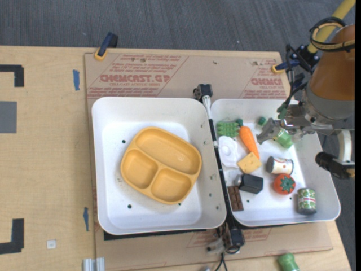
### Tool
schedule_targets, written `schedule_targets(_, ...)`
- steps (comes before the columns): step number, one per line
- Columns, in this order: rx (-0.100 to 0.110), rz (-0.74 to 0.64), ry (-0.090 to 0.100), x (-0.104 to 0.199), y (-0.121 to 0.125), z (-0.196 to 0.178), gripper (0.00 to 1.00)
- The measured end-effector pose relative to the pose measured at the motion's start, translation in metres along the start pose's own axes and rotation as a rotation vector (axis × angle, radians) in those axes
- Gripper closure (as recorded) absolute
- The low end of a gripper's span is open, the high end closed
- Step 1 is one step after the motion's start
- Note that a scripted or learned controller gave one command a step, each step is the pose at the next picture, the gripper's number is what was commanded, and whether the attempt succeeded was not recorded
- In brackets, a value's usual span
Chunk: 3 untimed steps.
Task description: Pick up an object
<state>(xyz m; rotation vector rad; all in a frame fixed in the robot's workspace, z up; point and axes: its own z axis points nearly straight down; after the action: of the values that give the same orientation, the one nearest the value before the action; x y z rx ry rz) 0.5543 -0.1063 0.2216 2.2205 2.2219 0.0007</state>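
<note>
Because the toys are lying so close together in the right bin [330, 203], the tool [274, 133] is risking to push one away or catch two. Its fingers are standing apart, holding nothing, just beside the carrot [249, 141] and touching a green piece [285, 139].

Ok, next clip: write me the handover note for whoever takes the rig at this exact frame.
End effector: low over the right bin's upper part, beside a green piece; finger state and any grasp cannot be told.
Right bin holds the carrot, green block, white piece, yellow wedge, black block, small can, tomato and green-labelled can.
Left bin holds the yellow divided plate.
Done: approach only; nothing visibly lifted.
Left: grasp one object and raise it.
</note>
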Motion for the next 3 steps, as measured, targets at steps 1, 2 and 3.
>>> schedule_targets(1, 0.004, 0.236, 0.001, 0.015, 0.038, 0.095, 0.0)
schedule_targets(2, -0.001, -0.028, -0.001, 0.011, 0.046, 0.135, 0.0)
schedule_targets(3, -0.003, -0.027, 0.001, 0.011, 0.046, 0.125, 1.0)
